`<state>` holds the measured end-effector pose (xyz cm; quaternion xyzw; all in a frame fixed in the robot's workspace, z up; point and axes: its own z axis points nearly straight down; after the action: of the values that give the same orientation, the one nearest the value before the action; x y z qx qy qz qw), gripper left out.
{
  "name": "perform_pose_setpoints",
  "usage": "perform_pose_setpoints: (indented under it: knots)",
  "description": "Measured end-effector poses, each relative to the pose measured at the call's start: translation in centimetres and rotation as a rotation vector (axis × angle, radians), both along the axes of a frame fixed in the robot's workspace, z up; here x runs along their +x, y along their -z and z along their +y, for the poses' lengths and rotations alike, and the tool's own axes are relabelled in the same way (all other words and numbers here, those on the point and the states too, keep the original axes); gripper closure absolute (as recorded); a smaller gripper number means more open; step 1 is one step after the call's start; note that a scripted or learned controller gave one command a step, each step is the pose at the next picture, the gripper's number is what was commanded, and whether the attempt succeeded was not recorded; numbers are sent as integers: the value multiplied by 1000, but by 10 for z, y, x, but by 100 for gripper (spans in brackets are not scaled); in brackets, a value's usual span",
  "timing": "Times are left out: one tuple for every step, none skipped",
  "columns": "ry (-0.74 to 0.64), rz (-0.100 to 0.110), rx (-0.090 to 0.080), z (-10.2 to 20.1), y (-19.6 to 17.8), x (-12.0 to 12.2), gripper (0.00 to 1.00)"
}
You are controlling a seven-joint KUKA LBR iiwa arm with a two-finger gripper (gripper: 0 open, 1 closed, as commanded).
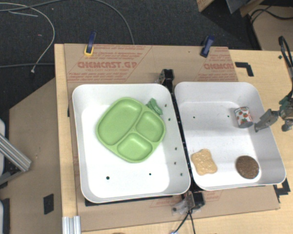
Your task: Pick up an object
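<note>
The small patterned cup is seen just left of the gripper, whose finger state cannot be told.

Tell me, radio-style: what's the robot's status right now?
Tool at right bin's right rim, holding nothing. Small patterned cup close beside it. Tan cracker, brown cookie lying nearer front. Nothing blocking.
</note>
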<state>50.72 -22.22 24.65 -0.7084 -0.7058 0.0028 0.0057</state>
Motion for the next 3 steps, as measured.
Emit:
perform_pose_setpoints:
  knots:
    - [-4, -11, -3, 1, -6, 3, 0]
    - [-4, -7, -1, 2, 37, 5, 0]
    - [-4, -11, -3, -1, 94, 0, 0]
